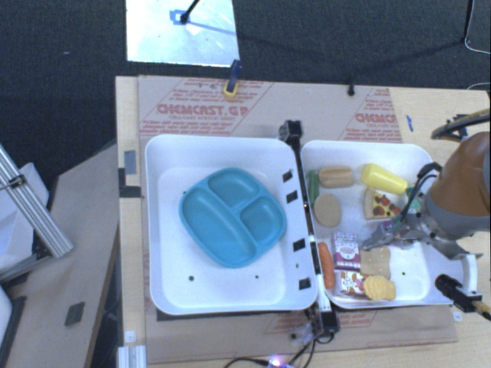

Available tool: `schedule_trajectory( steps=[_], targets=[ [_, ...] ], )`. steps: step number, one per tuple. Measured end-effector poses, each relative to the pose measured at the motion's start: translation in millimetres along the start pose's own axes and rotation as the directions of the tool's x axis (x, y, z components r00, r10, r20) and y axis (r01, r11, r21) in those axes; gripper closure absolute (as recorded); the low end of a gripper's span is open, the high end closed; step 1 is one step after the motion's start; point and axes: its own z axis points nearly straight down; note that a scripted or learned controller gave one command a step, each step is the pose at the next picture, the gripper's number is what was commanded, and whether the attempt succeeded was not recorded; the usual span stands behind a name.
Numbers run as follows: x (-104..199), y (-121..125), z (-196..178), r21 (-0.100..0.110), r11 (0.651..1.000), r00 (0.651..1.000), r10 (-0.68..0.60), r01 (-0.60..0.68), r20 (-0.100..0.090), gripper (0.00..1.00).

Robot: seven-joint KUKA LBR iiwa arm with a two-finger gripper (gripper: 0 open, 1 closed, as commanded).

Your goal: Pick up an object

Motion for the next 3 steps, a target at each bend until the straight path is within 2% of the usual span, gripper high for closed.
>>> schedule_trajectory(
  steps=[1, 3],
  targets=[
    [-1, 2, -10, -0.005, 1.0, 1.0, -0.002, 0.002, 0.002, 1.0],
    [-10, 6, -94, -0.003, 1.0, 1.0, -0.002, 0.002, 0.004, 1.0]
  ],
)
